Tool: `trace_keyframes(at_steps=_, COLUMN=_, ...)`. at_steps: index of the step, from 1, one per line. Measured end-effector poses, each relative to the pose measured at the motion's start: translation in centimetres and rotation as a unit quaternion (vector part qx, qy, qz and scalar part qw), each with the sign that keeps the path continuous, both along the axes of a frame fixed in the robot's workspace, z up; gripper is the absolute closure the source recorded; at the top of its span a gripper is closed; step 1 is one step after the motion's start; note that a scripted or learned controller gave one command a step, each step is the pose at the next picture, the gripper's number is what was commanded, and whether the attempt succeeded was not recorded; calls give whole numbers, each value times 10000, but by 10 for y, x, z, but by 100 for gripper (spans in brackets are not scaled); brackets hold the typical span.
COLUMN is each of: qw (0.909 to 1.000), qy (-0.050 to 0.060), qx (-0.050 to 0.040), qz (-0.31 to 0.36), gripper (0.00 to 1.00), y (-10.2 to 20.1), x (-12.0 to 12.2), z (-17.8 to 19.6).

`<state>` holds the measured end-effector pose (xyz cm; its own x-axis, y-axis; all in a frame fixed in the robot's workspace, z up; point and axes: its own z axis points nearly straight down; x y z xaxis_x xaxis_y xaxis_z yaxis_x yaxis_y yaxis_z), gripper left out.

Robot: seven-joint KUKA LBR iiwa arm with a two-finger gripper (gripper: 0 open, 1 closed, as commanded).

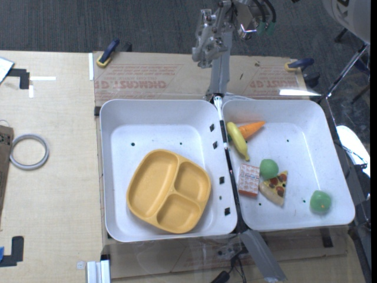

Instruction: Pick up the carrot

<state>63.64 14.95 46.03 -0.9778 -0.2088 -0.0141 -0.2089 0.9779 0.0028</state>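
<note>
Two white bins sit side by side. Nearest the camera in the right bin (330, 128) lie a green ball (321, 201), a pizza-slice toy (275, 187) and a small red-and-white box (249, 179) whose print is too small to read; a second green ball (269, 168) touches the pizza slice. Beyond them, the orange carrot (252, 128) lies against a yellow banana (237, 139), its blunt end partly hidden. The left bin (112, 158) holds a yellow divided plate (169, 190). Farthest back, the gripper (207, 56) hangs above cardboard (153, 78), holding nothing; how far it is open is unclear.
</note>
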Motion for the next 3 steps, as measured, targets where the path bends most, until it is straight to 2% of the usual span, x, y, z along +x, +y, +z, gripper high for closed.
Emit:
trace_keyframes(at_steps=1, qw=9919, qy=37, qx=-30, qz=1267, gripper=100, y=-36, x=24, z=-18)
trace_keyframes(at_steps=3, qw=9925, qy=-17, qx=-9, qz=1219, gripper=100, y=-38, x=27, z=1)
